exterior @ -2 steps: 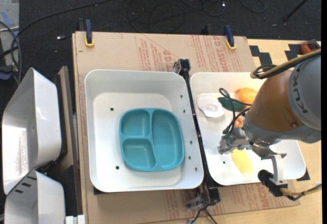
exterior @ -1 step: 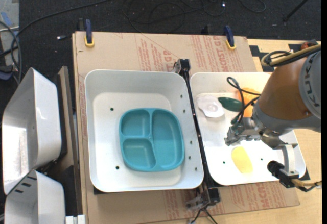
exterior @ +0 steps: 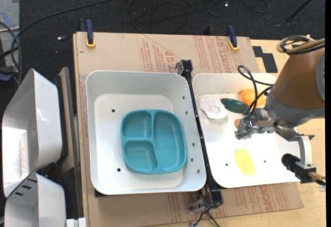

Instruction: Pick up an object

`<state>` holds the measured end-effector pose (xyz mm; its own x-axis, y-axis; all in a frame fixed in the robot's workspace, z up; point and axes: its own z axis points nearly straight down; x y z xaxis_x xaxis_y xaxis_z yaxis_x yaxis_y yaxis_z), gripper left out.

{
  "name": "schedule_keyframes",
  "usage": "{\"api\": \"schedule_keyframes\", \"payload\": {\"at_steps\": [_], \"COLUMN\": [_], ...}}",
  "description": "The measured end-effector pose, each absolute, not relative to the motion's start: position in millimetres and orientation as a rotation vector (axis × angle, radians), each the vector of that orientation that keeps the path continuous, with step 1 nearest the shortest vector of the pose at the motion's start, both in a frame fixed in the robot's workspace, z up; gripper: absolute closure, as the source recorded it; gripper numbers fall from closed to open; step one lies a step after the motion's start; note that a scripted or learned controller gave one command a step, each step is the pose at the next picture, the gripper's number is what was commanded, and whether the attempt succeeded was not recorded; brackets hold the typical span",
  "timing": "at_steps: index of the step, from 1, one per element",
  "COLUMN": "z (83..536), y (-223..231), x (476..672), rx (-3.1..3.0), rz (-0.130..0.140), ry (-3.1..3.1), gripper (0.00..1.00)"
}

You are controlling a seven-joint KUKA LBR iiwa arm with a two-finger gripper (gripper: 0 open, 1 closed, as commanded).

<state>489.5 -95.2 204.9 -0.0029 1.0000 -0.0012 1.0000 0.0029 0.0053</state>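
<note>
- The arm [exterior: 297, 86] reaches in over the right bin [exterior: 269, 174]; its hand [exterior: 244, 130] sits low near the bin's middle, among the objects.
- Whether the hand is wide or narrow I cannot tell — it is small and dark against the wrist, and nothing can be seen held in it.
- Candidates to pick, all in the right bin: a yellow piece [exterior: 244, 162] lying flat just below the hand, a white lid [exterior: 213, 107] up by the divider, a green piece [exterior: 234, 104] beside it, and an orange ball [exterior: 247, 96] partly behind the cable.
- The left bin [exterior: 98, 117] holds a teal tray [exterior: 153, 141], well apart from the hand.
- Risks, as I judge them:
  - The yellow piece looks thin and flat, so a close could slide over it and come up with nothing.
  - The ball may roll off if nudged from one side.
  - Green, white and orange lie close together — going in there could push neighbours aside or pinch two at once.
  - The hand appears to sit between targets, not squarely over any, so a straight descent might meet bare bin floor.
</note>
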Motion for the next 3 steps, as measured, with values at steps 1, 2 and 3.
{"api": "schedule_keyframes", "payload": {"at_steps": [1, 2, 3], "z": [204, 200, 205], "y": [-46, -6, 36], "x": [526.9, 563.0, 604.9], "rx": [2.211, 2.212, 2.211], "rz": [0.004, 0.004, 0.006], "ry": [2.230, 2.229, 2.228], "gripper": [1.00, 1.00, 1.00]}}
